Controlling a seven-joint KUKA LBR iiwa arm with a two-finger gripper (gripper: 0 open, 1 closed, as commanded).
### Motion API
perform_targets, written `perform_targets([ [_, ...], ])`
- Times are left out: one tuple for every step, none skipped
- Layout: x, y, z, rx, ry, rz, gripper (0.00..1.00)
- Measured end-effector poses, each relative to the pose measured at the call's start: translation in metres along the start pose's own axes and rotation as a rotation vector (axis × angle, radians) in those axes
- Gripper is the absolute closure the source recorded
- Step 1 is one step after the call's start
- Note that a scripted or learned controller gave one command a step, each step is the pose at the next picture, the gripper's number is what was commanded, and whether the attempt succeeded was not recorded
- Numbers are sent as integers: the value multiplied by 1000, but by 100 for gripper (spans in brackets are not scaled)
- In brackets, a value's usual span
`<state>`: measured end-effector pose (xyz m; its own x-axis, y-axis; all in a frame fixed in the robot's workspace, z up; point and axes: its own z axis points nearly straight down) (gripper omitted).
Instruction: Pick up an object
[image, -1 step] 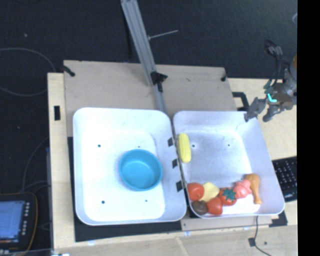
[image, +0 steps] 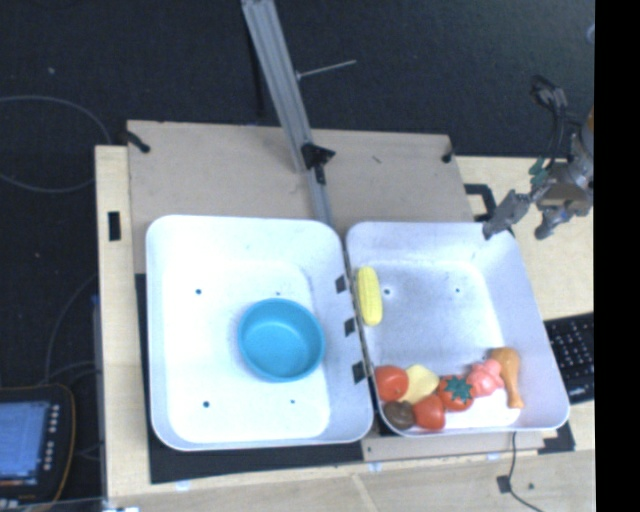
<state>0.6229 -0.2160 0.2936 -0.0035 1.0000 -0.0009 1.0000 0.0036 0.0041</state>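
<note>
The two-finger gripper (image: 521, 222) is hanging out at the far right, just past the top right corner of the right shallow white plastic bin (image: 432, 240), and its two dark fingers are spread apart with nothing between them, so it's not carrying anything. All the graspable stuff sits in that right bin. There's a yellow corn cob toy (image: 368, 294) lying lengthwise right up against the bin's left wall, near the divider between the bins. The rest is bunched along the bottom edge: a round red tomato-looking ball (image: 391, 382), a pale yellow lumpy piece (image: 421, 380) touching it, a dark brown roundish thing (image: 399, 414) tucked in the bottom left corner, another red ball (image: 430, 412) just beside that, a red strawberry-like piece with green leaves (image: 458, 391), a pink chunky toy (image: 485, 378) and an orange drumstick-shaped piece (image: 508, 375) leaning toward the right wall. Hard to tell exactly what a few of those are, they're small and kind of mushed together. The gripper is well apart from that pile, at the opposite end of the bin. Over in the left shallow white plastic bin (image: 200, 250) there's just a round light blue plastic bowl (image: 281, 340), sitting upright a bit right of center.
</note>
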Motion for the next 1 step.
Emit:
perform_targets([
  [-3,9,47,6,-2,0,0],
])
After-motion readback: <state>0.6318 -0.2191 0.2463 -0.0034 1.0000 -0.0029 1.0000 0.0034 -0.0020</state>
